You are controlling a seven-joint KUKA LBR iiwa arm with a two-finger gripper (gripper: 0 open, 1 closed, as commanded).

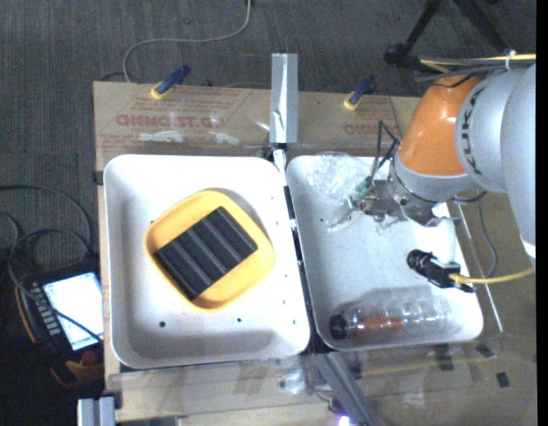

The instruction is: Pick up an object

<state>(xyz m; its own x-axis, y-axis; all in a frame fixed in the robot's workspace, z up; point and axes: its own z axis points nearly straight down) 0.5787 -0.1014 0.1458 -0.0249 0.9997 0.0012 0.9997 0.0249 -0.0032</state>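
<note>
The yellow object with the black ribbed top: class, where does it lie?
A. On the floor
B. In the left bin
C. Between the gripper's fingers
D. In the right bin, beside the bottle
B: the yellow object lies flat inside the left bin, apart from the arm.

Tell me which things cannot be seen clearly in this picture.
- End effector: whether open or shut, blocked by the wrist in the camera view.
- Crumpled clear plastic: what it is, too see-through.
- Clear bottle: label, too small.
- Arm: cut off by the right edge.
</note>
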